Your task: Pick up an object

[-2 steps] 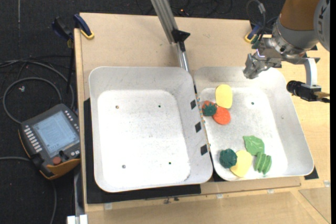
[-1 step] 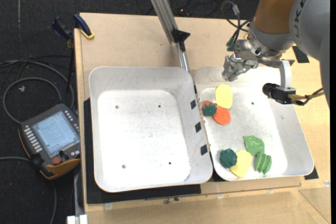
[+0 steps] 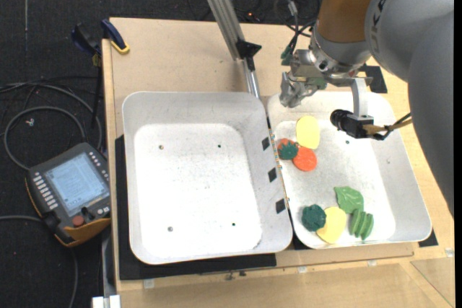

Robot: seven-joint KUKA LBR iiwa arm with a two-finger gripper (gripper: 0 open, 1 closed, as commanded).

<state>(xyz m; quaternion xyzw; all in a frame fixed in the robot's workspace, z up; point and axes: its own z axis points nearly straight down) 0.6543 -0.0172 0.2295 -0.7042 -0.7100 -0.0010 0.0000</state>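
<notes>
A handheld control pendant lies on the floor left of the worktop, which carries two white bins. The left bin sits beside the right bin, where toy foods cluster: a yellow piece, an orange piece, green items. The gripper hangs over the right bin's far-left corner, nothing visibly held; whether its jaws are released or clenched cannot be told.
</notes>
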